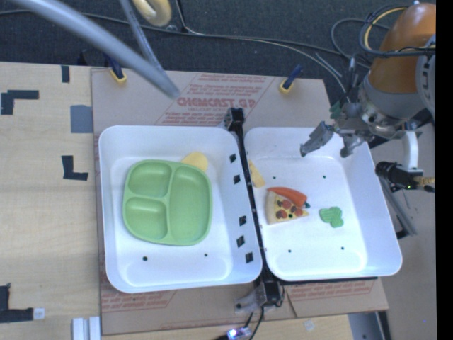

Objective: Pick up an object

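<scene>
The pincer (328, 142) hangs open and empty over the far edge of the right bin (368, 250); the sound approach is to descend squarely over one item, fingers clear of its neighbours. Left bin (113, 261): a green divided tray (168, 202), a yellow piece (196, 161) touching its far rim. Right bin: a pizza slice (284, 208), a red-orange piece (289, 194) against it, a green piece (330, 216) apart.

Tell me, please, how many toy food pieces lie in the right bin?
4: a yellow piece by the divider, a carrot, a pizza slice below it, and a green piece further right.
</scene>
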Available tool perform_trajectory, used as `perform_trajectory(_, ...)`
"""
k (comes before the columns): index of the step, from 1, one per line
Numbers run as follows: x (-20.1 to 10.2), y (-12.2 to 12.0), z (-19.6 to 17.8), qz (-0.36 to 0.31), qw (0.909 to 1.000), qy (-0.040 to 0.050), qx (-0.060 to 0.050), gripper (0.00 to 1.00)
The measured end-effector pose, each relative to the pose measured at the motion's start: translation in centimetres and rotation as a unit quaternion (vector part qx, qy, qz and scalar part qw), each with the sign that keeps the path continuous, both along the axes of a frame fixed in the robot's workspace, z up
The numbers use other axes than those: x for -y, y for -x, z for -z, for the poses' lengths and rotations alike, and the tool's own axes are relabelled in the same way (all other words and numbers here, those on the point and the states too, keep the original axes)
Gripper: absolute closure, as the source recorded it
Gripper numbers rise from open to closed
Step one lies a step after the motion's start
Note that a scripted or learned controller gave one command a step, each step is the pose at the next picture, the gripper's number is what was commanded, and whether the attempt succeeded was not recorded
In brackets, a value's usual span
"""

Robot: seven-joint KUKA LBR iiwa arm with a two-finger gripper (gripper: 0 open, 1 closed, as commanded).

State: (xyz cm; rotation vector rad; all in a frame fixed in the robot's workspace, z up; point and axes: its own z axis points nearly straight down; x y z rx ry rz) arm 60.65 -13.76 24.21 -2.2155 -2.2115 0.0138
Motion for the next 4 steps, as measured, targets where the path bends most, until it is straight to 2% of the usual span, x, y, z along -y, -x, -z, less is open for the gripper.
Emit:
perform_trajectory(1, 0.0, -0.2, -0.8, -0.002, 1.0, 0.0009, 0.006, 0.0)
perform_trajectory(2, 0.5, -0.2, 5.5, -0.001, 1.0, 0.0012, 0.004, 0.0)
perform_trajectory(4, 0.5, -0.1, 15.4, -0.002, 1.0, 0.0012, 0.004, 0.0)
